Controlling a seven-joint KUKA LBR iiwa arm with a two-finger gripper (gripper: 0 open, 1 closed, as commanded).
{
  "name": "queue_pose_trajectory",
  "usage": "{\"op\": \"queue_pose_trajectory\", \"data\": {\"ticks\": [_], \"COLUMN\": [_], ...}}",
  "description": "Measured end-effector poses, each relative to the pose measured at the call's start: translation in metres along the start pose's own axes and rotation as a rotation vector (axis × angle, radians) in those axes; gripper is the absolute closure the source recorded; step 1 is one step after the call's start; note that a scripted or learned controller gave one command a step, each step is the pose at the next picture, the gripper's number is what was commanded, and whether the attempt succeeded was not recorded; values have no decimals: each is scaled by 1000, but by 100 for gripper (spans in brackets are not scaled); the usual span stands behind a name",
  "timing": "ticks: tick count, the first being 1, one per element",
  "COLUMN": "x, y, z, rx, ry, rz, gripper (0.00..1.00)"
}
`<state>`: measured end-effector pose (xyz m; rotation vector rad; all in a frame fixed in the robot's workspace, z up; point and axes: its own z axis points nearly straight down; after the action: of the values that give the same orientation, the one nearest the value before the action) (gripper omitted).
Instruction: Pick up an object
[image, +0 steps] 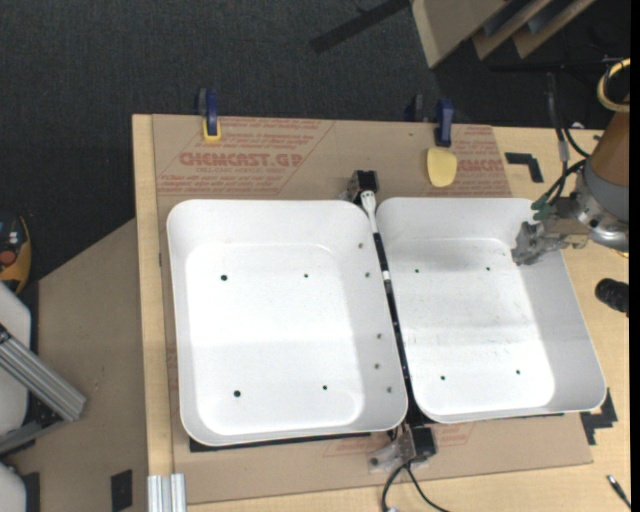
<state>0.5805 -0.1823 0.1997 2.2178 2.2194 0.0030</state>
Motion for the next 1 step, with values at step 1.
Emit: {"op": "queue_pose_trajectory", "data": {"ticks": [1], "x": [91], "y": [61], "z": [-177], "rx": [-20], "ry": [0], "rz": [-11], "gripper": [100]}}
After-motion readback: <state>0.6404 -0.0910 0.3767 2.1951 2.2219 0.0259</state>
